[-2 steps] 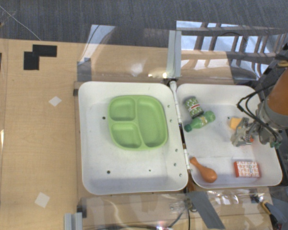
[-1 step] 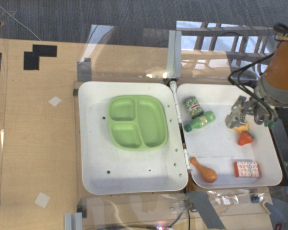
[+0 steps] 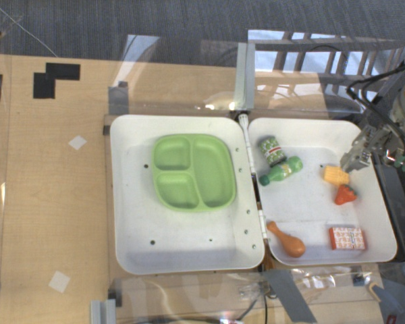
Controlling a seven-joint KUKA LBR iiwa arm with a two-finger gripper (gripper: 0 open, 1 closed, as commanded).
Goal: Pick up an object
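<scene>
The right bin (image 3: pixel 304 201) holds a small can with a dark label (image 3: pixel 272 150), a green bottle (image 3: pixel 281 171), a yellow piece (image 3: pixel 335 175), a red strawberry-like piece (image 3: pixel 345 195), an orange drumstick (image 3: pixel 287 239) and a red-and-white box (image 3: pixel 346 238). My gripper (image 3: pixel 355 160) hangs over the bin's right side, just up and right of the yellow piece. Nothing shows between its fingers.
The left bin (image 3: pixel 131 235) carries a green three-compartment plate (image 3: pixel 192 171). A metal divider (image 3: pixel 251 181) separates the two bins. A metal frame (image 3: pixel 310 56) stands behind the right bin. The wooden bench (image 3: pixel 47 181) stretches to the left.
</scene>
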